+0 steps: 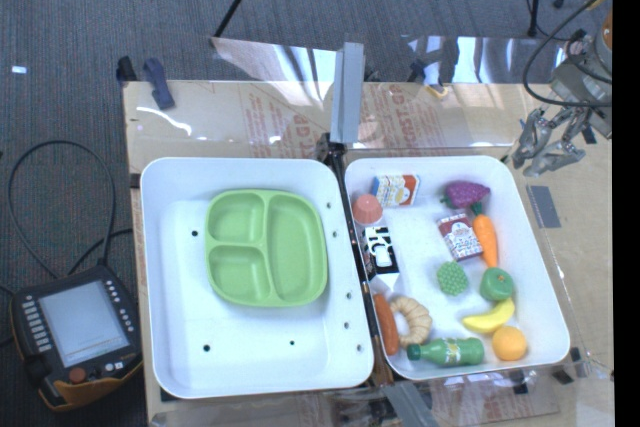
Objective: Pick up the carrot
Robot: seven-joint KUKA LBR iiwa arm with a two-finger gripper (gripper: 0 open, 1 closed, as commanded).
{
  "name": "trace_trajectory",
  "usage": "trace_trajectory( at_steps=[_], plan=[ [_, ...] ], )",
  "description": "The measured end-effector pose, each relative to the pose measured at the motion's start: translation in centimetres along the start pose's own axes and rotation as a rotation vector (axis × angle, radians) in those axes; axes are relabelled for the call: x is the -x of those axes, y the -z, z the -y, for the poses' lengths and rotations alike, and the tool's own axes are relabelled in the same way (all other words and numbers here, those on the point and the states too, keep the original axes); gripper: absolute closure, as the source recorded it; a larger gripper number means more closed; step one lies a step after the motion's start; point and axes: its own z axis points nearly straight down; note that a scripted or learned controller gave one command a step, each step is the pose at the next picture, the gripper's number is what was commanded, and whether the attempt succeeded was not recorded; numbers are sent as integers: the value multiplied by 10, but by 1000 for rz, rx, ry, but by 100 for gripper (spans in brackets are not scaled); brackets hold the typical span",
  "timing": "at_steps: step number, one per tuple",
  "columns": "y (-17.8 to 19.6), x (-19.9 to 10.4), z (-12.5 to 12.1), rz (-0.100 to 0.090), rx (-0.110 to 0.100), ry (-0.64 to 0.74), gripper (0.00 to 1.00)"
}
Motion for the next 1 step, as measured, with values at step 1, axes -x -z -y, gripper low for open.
trace_trajectory(
  at_steps=[1],
  plan=[
    [44, 13, 151, 7, -6, 70, 100]
  ],
)
